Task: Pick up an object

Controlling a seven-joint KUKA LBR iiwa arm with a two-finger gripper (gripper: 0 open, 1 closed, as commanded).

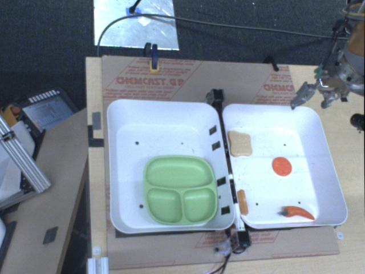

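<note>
Hovering hand (317,95): fingers spread, holding nothing, above right bin's (324,131) far edge.
Right bin: bread (240,143), red disc (282,166), carrot (297,212).
Left bin (125,124): green tray (180,188).

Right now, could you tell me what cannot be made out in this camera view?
- End effector: blurred and small; finger state unreadable.
- Arm: cut off by the right edge.
- Carrot-like item: too small to identify.
- Orange piece by the divider: too small to identify.

Grey metal arm (345,67) (seemingly cabled)
</note>
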